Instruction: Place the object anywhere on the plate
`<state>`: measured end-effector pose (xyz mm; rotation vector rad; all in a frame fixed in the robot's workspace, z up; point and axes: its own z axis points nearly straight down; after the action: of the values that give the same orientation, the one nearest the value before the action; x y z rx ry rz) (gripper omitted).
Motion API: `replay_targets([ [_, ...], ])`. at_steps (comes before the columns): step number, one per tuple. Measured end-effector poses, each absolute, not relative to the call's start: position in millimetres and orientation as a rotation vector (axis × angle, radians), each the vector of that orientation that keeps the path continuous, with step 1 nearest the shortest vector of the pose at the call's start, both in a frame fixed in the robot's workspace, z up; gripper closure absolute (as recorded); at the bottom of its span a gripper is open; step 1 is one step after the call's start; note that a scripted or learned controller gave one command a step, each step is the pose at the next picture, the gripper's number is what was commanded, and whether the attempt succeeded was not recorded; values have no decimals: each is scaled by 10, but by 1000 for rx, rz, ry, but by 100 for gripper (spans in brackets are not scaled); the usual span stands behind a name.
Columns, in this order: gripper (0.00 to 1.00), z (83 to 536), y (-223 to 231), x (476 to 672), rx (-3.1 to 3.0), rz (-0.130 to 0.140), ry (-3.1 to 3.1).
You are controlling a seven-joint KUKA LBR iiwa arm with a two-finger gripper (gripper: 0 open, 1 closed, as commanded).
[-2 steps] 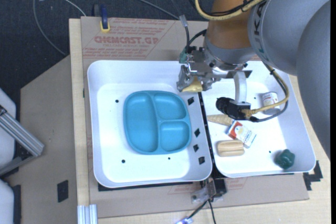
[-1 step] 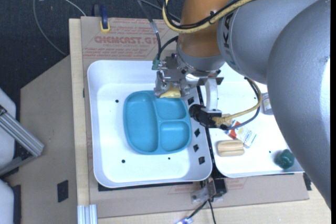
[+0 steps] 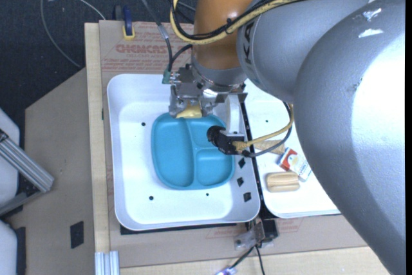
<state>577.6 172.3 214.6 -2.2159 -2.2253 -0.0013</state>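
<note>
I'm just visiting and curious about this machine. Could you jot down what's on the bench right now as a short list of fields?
arm: grey with an orange band, reaching in from the right
gripper: low over the far edge of the blue plate
yellowish object: just under the gripper, at the plate's far rim
blue plate: divided into compartments, lying in the left bin
left bin: white, shallow
right bin: holds a tan block and a small red-and-white packet
held or not: cannot tell
</note>
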Motion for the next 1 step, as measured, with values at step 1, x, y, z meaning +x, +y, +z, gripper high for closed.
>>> replay_targets([
  [1, 100, 2171, 1722, 5795, -2220, -1, -2222],
])
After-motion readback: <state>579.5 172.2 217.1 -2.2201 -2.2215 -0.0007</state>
